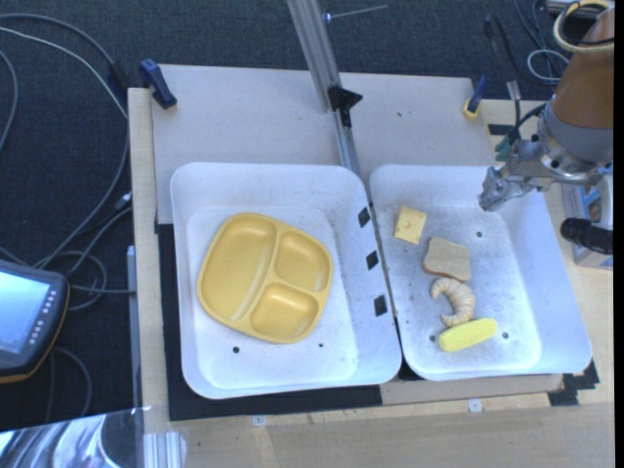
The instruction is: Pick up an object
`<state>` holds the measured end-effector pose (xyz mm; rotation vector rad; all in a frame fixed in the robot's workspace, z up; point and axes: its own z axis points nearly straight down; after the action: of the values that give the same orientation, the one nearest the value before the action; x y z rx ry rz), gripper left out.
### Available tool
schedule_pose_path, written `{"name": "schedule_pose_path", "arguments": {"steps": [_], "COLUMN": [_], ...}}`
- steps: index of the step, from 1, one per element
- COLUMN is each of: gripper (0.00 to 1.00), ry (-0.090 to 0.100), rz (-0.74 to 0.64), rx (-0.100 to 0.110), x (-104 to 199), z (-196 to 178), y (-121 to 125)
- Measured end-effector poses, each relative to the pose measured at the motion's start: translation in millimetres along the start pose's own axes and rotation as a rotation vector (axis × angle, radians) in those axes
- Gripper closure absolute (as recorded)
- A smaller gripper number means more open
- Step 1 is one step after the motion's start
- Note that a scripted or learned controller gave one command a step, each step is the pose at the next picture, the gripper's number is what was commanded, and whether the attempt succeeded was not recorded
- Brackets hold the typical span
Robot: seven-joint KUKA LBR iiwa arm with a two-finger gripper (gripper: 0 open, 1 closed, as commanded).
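Cheese cube [410,225] lies left of the gripper [492,193], well apart; its grip state seems unreadable.

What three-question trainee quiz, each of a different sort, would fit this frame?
1. True or false: the yellow divided plate lies in the right bin.
2. Which item lies nearest the camera-side rim of that bin? A) cheese cube B) bread slice C) corn cob
3. What lies between the bread slice and the corn cob?

Key
1. False; it lies in the left bin.
2. C.
3. The shrimp.

The gripper hangs over the right bin's far right part.
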<state>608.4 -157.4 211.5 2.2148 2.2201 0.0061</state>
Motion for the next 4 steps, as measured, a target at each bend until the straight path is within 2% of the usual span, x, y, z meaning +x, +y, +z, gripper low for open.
{"name": "schedule_pose_path", "arguments": {"steps": [1,2,4], "gripper": [1.0,1.0,1.0], "ry": [-0.001,0.004,0.003], "rz": [0.0,-0.004,-0.005], "rx": [-0.001,0.009,0.004], "x": [0,61,173], "z": [-53,-41,-49], "y": [2,6,25]}}
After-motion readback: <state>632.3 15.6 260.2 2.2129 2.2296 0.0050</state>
